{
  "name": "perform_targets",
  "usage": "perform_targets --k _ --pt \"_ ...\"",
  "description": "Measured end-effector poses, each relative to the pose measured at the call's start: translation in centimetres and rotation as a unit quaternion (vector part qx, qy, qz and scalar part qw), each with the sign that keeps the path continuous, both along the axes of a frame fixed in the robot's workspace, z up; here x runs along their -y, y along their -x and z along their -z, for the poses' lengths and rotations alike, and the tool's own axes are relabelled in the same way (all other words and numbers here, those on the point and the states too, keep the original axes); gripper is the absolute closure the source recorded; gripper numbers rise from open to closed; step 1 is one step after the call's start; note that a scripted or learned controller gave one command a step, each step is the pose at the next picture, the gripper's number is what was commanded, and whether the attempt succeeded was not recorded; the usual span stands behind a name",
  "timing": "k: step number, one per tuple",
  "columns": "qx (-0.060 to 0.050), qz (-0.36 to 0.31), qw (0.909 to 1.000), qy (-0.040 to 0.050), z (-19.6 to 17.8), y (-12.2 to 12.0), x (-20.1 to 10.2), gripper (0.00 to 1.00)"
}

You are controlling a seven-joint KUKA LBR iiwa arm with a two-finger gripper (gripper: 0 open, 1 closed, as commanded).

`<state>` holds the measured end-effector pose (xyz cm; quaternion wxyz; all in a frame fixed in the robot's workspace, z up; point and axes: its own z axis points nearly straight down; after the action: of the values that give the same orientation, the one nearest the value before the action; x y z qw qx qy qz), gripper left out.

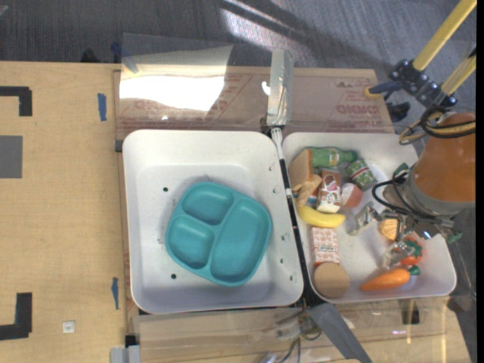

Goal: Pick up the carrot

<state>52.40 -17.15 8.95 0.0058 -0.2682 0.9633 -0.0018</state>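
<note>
Orange tapered carrot [386, 279] lies at near edge of right white bin [446, 282], free. My gripper [395, 242] hovers just above it; can't tell finger state.

The arm [446, 169] is cut off by the view's right edge. It hides the right bin's [344, 293] far right corner and part of the clutter there.

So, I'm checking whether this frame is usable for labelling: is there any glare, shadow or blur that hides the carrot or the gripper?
In the camera view, strong glare lies on the clear sheet behind the left bin, away from the work. The carrot is evenly lit and sharp in the right bin. The gripper is cluttered and slightly soft, its fingers hard to read.
</note>
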Motion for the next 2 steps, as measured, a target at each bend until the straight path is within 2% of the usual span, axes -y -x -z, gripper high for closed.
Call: perform_targets --k 1,2 --pt "0.002 -0.043 0.9991 0.0016 0.0 0.3 0.0 0.0" --pt "0.001 -0.025 0.9997 0.0002 0.0 1.4 0.4 0.0"
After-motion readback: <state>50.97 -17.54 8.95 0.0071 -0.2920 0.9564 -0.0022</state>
